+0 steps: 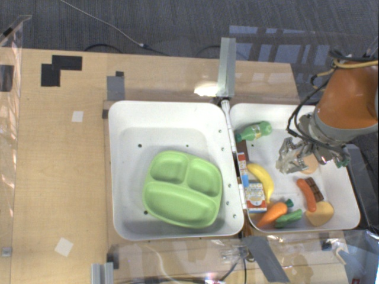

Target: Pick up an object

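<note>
Item: gripper (294,157) over right bin (350,216); grip state cannot be told.
Nearest pick: banana (263,180), just left and below, long axis slanting toward the bin's near edge; sausage (307,194) below.

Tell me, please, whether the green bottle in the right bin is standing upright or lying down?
Lying down: the green bottle rests on its side along the floor of the right bin, near the far wall.

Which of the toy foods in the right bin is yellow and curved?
The banana, lying beside the small carton near the bin's left wall; the others are green, orange, red or tan.
</note>
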Controlling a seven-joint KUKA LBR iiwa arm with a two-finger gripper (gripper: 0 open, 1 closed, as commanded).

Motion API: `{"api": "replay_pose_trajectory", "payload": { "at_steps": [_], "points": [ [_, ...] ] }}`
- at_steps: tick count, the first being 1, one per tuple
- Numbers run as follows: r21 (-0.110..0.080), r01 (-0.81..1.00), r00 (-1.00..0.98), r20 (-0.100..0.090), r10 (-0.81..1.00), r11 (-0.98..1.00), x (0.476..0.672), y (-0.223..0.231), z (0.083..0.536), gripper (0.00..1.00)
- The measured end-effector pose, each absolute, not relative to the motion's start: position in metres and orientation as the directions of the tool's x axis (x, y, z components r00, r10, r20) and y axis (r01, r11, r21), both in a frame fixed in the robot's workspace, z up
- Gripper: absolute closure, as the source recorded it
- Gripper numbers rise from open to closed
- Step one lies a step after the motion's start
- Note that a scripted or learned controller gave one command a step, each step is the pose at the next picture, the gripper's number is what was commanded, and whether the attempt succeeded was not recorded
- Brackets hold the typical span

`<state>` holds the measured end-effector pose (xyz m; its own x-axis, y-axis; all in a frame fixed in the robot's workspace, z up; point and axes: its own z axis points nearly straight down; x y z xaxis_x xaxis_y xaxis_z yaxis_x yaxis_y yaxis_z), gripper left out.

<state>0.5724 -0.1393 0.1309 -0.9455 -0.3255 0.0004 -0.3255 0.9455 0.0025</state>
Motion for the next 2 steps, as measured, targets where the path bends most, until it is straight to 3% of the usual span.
{"api": "replay_pose_trajectory", "payload": {
  "at_steps": [1, 2],
  "points": [
    [-0.011, -0.508, -0.861, -0.017, -0.508, 0.861, 0.587, -0.091, 0.265, 1.0],
    [-0.003, -0.509, -0.86, -0.012, -0.509, 0.86, 0.671, -0.044, 0.276, 1.0]
  ]
}}
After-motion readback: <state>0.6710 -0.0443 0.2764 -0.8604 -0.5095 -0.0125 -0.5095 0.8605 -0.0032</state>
